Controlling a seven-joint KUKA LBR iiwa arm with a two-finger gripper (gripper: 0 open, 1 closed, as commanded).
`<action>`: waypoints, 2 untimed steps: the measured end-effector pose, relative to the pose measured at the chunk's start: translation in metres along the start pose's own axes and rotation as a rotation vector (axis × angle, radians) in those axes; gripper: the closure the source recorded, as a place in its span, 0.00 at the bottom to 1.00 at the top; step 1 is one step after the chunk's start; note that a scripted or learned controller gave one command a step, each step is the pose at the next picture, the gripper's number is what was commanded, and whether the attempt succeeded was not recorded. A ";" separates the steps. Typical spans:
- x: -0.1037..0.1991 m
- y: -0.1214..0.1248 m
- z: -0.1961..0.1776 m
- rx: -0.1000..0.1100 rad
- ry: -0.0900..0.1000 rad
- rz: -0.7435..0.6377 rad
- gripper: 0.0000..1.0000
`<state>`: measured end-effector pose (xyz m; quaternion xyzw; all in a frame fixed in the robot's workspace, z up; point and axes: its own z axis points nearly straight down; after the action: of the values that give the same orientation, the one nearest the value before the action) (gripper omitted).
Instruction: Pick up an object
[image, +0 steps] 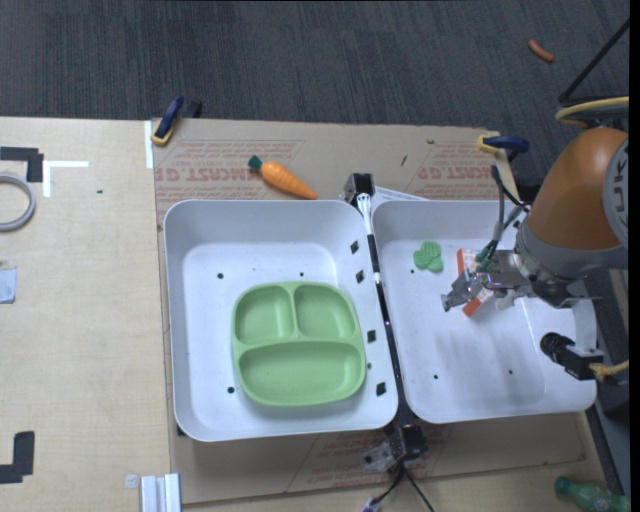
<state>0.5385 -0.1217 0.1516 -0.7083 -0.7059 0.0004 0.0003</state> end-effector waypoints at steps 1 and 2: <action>-0.006 0.031 0.028 -0.026 -0.010 -0.193 0.00; -0.010 0.033 0.043 -0.002 0.000 -0.395 0.00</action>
<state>0.5710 -0.1320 0.1083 -0.5560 -0.8312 -0.0002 -0.0005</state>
